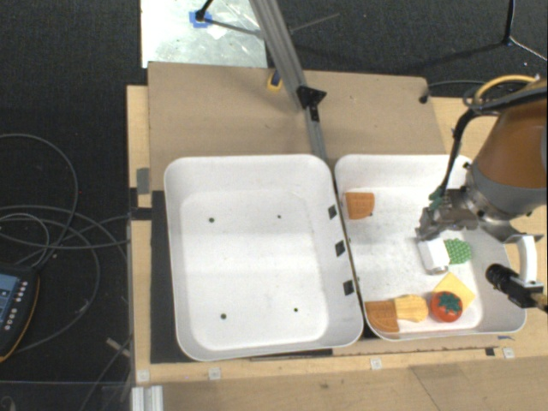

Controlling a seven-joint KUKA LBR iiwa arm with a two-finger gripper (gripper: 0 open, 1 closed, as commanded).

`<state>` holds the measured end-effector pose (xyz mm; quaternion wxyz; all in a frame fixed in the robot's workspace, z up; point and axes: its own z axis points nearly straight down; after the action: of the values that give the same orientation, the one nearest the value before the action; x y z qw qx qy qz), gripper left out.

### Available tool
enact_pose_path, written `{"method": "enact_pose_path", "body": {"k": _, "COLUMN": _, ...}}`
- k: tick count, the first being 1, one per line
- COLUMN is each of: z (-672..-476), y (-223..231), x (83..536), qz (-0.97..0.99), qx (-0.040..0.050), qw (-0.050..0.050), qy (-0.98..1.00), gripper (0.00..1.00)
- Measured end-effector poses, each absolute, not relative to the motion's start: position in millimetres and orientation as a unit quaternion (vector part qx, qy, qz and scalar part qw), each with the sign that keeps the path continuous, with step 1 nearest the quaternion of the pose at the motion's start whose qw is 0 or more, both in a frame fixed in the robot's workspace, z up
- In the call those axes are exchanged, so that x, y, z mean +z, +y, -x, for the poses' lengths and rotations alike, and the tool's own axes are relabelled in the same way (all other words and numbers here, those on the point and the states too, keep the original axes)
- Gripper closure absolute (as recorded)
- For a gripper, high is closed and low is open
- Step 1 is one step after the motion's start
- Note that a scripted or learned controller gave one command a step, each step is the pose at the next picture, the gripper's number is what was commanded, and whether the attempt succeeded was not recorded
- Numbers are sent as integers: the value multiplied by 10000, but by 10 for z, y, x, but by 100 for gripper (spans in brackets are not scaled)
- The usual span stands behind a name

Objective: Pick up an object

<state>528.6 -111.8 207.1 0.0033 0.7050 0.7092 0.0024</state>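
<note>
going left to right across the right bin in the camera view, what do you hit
orange block near the bin's left wall → orange-brown piece at the near edge → yellow piece beside it → tool over a white and green item

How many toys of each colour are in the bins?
Orange or tan: 3, a small block near the right bin's top left, and a darker piece touching a lighter one at its bottom edge
Yellow: 1, wedge
Red: 1, tomato-like ball
Green: 1, dotted piece
White: 1, block
Total: 7
</note>
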Motion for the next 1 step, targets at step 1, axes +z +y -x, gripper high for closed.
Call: {"method": "enact_pose_path", "body": {"k": 1, "z": -5298, "y": -1120, "x": 2193, "qz": -7053, "qx": 11, "qw": 14, "qy": 7090, "gripper": 100}}
